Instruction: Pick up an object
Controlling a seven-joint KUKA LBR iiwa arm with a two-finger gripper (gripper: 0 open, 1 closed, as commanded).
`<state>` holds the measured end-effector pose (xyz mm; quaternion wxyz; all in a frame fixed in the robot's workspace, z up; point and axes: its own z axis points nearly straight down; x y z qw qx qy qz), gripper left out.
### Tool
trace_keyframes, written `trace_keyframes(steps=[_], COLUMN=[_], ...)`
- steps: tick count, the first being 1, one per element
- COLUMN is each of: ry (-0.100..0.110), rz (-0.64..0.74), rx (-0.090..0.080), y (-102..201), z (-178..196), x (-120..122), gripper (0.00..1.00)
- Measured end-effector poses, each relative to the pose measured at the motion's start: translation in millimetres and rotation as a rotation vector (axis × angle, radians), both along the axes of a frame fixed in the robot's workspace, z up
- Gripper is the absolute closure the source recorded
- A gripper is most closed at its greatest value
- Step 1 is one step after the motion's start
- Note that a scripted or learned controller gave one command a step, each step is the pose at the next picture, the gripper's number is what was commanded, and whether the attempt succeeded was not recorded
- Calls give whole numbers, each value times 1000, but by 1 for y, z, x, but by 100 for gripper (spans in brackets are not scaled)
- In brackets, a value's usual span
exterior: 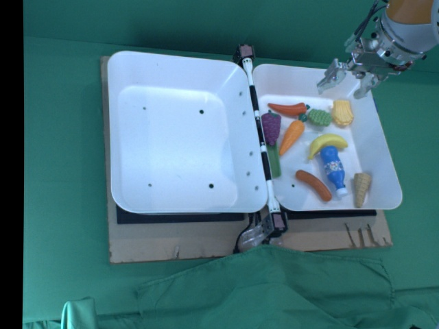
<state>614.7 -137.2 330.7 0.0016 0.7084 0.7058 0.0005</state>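
Landmark: blue bottle (333, 169), smooth plastic with a white cap, lying flat in the right bin (384, 163).
Gripper (350, 81): bare metal, 2 fingers spread apart with nothing between them, hanging well above the bottle over the bin's far edge.
Arm (411, 5): grey with an orange band, entering up and right of the bottle.
Banana (326, 142): smooth, yellow, curved, touching the bottle's upper end.
Sausage (313, 185): glossy reddish-brown, rounded, just left of the bottle's cap end.
Ice-cream cone (361, 187): tan, ridged, tapered, just right of the bottle.
Corn (342, 113): yellow, knobbly, above the bottle, nearest the gripper.
Green knobbly piece (319, 117): up and left of the bottle, beside the corn.
Chilli (289, 108): red, slim, glossy, farther up and left.
Carrot (291, 136): orange, tapered, left of the bottle.
Grapes (270, 127): purple, bumpy, far left against the bin wall.
Green stick shape (274, 161): flat, left of the bottle, below the grapes.
Left bin (137, 74): shallow white plastic, rounded corners, a few dark dots on its floor, well left of the bottle.
Divider (258, 132): thin white rod with dark ends, between the 2 bins.
Base: brown cardboard (171, 247) under both bins.
Surface: green cloth (62, 149), with creased folds (274, 286) well below the bottle.
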Motion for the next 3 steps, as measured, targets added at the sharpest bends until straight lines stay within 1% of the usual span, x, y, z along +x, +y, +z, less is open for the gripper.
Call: trace_keyframes(steps=[1, 2, 3], ry=[6, 13, 12], rz=[1, 6, 3], rx=[0, 2, 0], y=[-5, 4, 2], z=[-98, -149, -147], x=[31, 87, 85], gripper=[0, 0, 0])
